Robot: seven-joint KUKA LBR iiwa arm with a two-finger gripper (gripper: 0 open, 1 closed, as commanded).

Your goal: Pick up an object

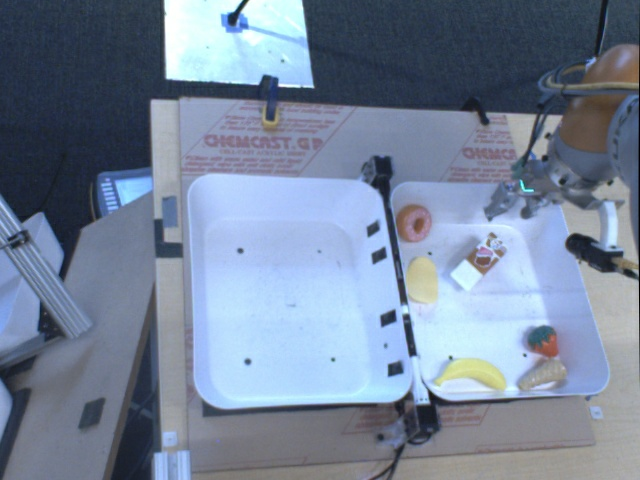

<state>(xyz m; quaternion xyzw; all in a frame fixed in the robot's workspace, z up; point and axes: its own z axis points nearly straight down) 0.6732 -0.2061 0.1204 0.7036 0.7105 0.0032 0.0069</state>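
Objects are seen scattered in the right bin (575, 298), and all places are given relative to it. A donut (414, 223) lies at its far left corner, a yellow piece (423, 279) by its left wall, a cake slice (480, 261) near its middle. A banana (471, 373), a cone (542, 374) and a strawberry (543, 340) are found along its near edge. The gripper (517, 200) is held over its far right part, nothing between the fingers, which are parted. The left bin (215, 208) adjoins it.

We see two smooth, glossy white plastic bins (290, 193) resting on matt brown cardboard (330, 133), beside dark carpet (80, 48).
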